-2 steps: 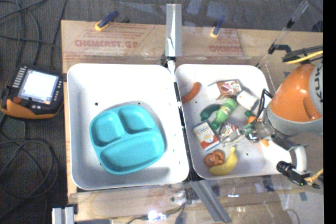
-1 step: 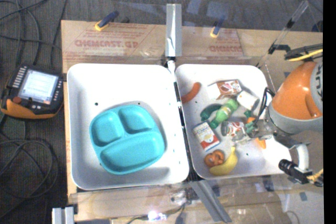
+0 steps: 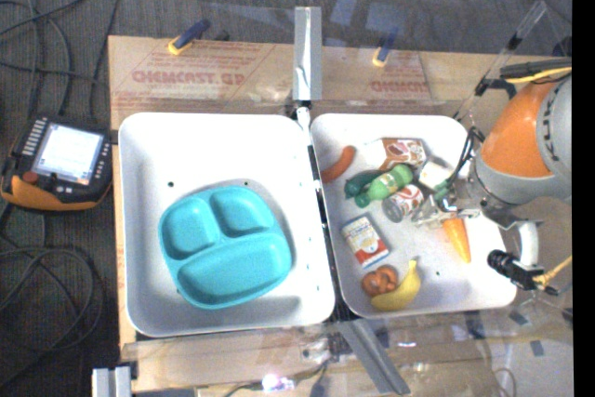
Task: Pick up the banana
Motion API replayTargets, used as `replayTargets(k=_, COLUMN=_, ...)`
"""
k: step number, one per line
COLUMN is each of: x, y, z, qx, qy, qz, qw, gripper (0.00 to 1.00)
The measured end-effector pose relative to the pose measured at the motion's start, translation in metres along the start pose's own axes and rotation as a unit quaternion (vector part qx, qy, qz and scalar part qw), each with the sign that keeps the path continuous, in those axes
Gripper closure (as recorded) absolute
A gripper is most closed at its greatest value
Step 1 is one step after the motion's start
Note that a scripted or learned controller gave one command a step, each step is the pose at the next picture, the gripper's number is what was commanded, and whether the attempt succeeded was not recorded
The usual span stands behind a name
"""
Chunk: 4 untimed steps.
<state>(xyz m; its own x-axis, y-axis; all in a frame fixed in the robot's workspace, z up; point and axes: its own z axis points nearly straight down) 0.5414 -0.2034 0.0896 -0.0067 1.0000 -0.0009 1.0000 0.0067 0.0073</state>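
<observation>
The yellow banana point(image 3: 401, 287) lies near the front edge of the right bin point(image 3: 465, 288), curved, with a small reddish-brown item point(image 3: 378, 279) touching its left end. My gripper point(image 3: 435, 209) reaches in from the right and hangs over the middle right of that bin, beside a tin can point(image 3: 403, 203) and an orange carrot point(image 3: 456, 237). It is well behind the banana and apart from it. The grey arm with its orange band point(image 3: 519, 144) rises behind it.
The right bin also holds a red sausage point(image 3: 337, 163), a green bottle point(image 3: 379, 184), a printed packet point(image 3: 403, 150), a white block point(image 3: 433, 174) and a small carton point(image 3: 364, 240). A blue divided plate point(image 3: 226, 244) lies in the left bin point(image 3: 149, 153). A pendant point(image 3: 60, 161) rests far left.
</observation>
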Motion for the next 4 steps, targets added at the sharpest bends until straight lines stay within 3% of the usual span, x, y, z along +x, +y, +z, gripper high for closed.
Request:
replayTargets(k=1, x=0.016, y=0.004, z=0.002, qx=0.000, qy=0.009, qz=-0.009, qw=0.9999, gripper=0.00)
replayTargets(k=2, x=0.038, y=-0.051, z=0.000, qx=-0.005, qy=-0.003, qz=-0.049, qw=0.9988, gripper=0.00)
replayTargets(k=3, x=0.083, y=-0.051, z=0.000, qx=-0.005, qy=-0.005, qz=-0.073, qw=0.9973, gripper=0.00)
replayTargets(k=4, x=0.042, y=-0.052, z=0.001, qx=-0.002, qy=0.000, qz=-0.086, qw=0.9963, gripper=0.00)
